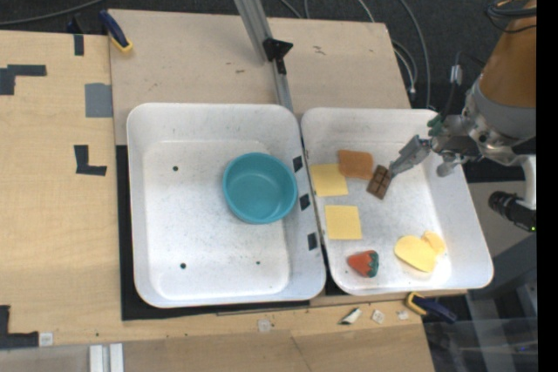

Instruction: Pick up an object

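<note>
You have no pick yet, as far as I can judge: the gripper (394,170) reaches into the right bin (459,222), its tip at the brown chocolate piece (378,182), which lies on the bin floor. Whether the pincer is open, I cannot tell.

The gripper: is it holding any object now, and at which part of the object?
It cannot be told. The gripper reaches the top end of the brown chocolate piece in the right bin, but a grasp is not visible.
</note>
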